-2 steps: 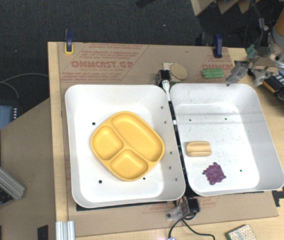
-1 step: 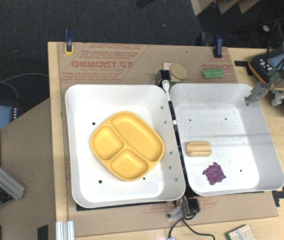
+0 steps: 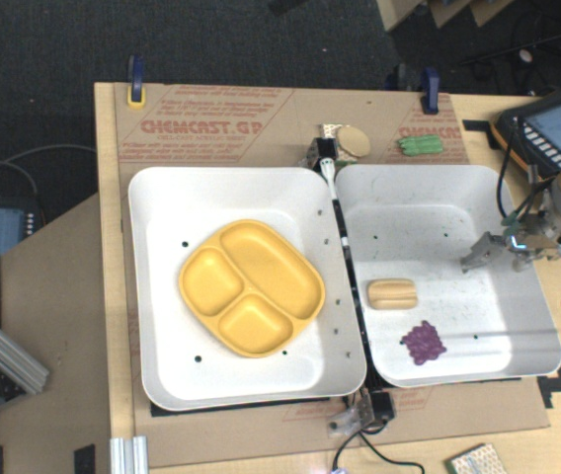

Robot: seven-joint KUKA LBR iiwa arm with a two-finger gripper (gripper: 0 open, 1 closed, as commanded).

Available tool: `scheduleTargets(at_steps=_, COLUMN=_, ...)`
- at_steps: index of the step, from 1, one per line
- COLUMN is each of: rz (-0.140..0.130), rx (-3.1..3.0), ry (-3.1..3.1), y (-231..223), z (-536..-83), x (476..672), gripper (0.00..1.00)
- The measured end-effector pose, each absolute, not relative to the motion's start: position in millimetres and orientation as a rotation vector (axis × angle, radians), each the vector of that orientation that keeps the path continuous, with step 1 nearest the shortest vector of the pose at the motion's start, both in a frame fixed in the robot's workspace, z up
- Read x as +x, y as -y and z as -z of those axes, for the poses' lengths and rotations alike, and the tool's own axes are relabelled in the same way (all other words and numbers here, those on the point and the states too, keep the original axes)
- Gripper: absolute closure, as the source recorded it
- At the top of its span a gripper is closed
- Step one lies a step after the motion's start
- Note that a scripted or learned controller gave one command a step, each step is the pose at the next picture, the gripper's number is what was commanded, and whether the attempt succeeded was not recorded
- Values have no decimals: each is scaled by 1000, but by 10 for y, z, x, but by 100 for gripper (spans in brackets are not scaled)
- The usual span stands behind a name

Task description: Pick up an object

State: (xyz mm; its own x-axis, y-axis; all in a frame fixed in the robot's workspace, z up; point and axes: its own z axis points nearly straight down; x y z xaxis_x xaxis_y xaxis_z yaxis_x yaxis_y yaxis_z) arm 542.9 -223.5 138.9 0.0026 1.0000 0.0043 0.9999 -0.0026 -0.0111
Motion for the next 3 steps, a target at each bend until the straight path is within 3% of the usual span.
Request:
scheduleTargets(at_steps=1, rz=-3, rx=-2217, ry=2216, y=1757, z=-816, x=4855, gripper=0)
scheduleTargets(at_steps=2, rz=2, rx=-2227, ry=2223, y=1787, z=-949, x=4893, gripper=100)
scheduleTargets(at_steps=3, rz=12, rx=-2216, ry=2236, y=1063, z=-1696, x=5155, gripper=100)
